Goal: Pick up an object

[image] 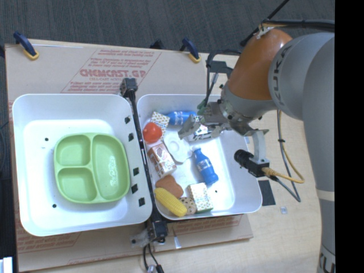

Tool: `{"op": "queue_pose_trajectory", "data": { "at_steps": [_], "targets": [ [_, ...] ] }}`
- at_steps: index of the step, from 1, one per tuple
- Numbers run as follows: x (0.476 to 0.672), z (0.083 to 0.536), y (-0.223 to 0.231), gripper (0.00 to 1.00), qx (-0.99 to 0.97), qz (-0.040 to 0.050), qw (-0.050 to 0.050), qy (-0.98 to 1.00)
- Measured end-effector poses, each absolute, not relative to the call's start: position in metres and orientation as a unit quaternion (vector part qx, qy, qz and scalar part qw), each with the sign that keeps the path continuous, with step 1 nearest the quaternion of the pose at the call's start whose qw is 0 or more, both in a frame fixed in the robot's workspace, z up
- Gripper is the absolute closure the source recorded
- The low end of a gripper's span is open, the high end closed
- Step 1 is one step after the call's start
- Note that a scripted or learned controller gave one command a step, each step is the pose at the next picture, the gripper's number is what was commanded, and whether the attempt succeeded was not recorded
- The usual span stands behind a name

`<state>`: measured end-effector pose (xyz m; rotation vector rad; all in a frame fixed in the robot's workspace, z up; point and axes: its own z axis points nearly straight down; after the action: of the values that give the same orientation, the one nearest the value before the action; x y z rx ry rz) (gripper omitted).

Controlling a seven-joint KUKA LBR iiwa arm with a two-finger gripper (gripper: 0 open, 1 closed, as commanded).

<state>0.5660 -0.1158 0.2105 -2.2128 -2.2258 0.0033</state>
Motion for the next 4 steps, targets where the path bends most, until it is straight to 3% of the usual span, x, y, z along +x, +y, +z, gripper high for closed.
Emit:
{"op": "queue_pose_trajectory", "data": {
  "at_steps": [1, 2, 3, 4],
  "targets": [
    [0.600, 0.095, -0.153, 0.00, -0.705, 0.0023, 0.002, -0.709],
    [0.559, 0.096, -0.197, 0.00, -0.705, 0.0016, 0.002, -0.709],
    [0.559, 0.092, -0.181, 0.00, -0.705, 0.0015, 0.003, -0.710],
    [0.560, 0.102, -0.181, 1.00, -0.703, 0.0020, 0.003, -0.711]
  ]
}}
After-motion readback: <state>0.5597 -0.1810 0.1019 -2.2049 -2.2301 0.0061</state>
